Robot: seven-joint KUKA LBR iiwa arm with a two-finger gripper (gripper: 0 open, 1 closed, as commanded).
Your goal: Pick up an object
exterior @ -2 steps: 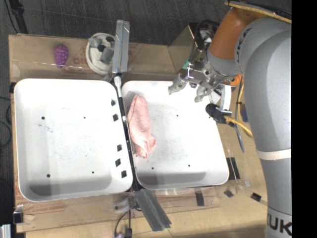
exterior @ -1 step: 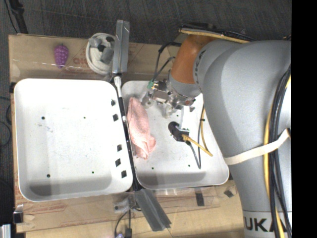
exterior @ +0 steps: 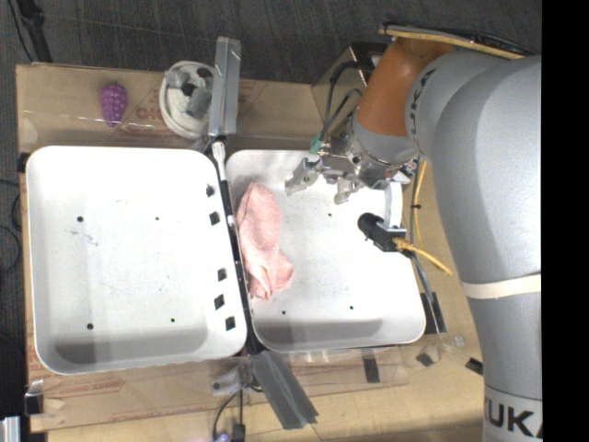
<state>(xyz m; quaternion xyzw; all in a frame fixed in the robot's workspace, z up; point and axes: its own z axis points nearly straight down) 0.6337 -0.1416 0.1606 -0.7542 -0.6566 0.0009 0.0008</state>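
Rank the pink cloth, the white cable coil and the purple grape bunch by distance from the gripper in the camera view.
From the gripper:
1. Pink cloth, right bin's left side.
2. White cable coil, bench above the bins.
3. Purple grape bunch, bench's far left.

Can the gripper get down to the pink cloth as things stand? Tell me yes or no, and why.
Probably yes. The pink cloth lies in the open in the right bin, against its left wall, with nothing on top of it. The gripper hangs over the same bin, up and to the right of it. The near wall may hamper a grasp.
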